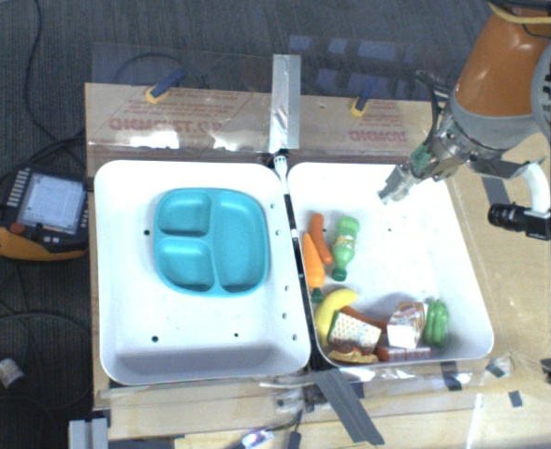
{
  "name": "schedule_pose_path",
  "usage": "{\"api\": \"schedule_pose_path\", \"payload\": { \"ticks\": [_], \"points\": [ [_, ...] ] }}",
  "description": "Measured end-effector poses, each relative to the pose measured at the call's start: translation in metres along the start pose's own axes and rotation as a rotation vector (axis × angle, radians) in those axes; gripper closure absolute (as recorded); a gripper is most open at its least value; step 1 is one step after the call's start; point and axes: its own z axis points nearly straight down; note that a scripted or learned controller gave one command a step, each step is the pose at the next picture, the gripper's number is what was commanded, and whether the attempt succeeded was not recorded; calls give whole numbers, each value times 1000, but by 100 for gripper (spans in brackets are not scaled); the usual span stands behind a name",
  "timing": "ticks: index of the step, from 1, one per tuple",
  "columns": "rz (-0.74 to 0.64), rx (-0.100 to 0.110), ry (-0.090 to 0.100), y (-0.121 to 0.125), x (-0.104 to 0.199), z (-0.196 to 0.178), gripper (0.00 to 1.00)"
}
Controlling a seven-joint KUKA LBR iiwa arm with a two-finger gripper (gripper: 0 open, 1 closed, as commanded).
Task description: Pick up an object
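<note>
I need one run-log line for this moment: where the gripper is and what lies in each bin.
gripper: above right white bin, upper part, holds nothing | right bin: toy foods at lower left | left white bin: turquoise divided plastic plate

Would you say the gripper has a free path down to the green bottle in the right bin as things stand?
Probably yes. The gripper hangs over the right bin's bare upper part, and nothing lies over the green bottle. The carrots close beside it may crowd a finger.

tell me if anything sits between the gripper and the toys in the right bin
Nothing visible does. The gripper hangs over the far part of the right bin, above bare white floor. The toys, such as the carrot and green bottle, lie nearer the camera with open floor between.
</note>
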Motion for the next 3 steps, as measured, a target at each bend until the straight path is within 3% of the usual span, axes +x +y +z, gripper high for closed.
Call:
{"api": "schedule_pose_path", "payload": {
  "ticks": [1, 2, 3],
  "points": [
    [-95, -2, -4, -31, -51, -101, 100],
    [-202, 0, -1, 35, -46, -1, 100],
    [-327, -2, -7, 12, -89, -70, 100]
  ]
}}
